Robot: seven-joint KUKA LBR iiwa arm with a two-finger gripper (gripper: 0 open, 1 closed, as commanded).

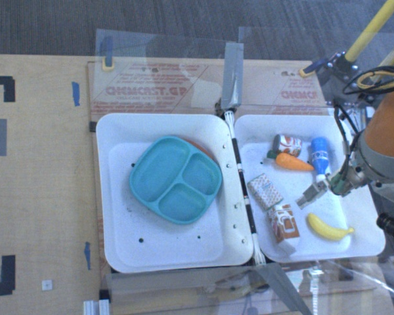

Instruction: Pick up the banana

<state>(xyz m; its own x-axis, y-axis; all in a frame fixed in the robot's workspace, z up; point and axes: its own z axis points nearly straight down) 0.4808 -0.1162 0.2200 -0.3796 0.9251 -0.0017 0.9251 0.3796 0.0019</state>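
The banana [329, 228] lies in the right bin [374, 241], near that bin's front right corner, flat on the bin floor. Its long axis runs roughly left to right in the camera view, dipping slightly toward the right end, with the curve bowed toward the front wall.

The gripper [313, 193] hangs over the middle of the right bin, reaching in from the right and slanting down toward the left. It sits just behind the banana, apart from it. Nothing shows between the fingers. Whether the jaws are spread or pressed together cannot be told at this resolution.

Key relation: the banana lies toward the front of the bin from the fingertips and a little to the right, near but not under them. Judgement: the approach is not finished, and the grasp is not yet begun. The next move likely needs a short shift toward the front wall, then a descent with the fingers closing across the banana's short width.

Neighbours: a brown carton [285, 223] lies just left of the banana, and a blue bottle [320, 156] and a carrot [294, 162] lie farther back. A teal plate [176, 179] sits in the left bin [118, 241].
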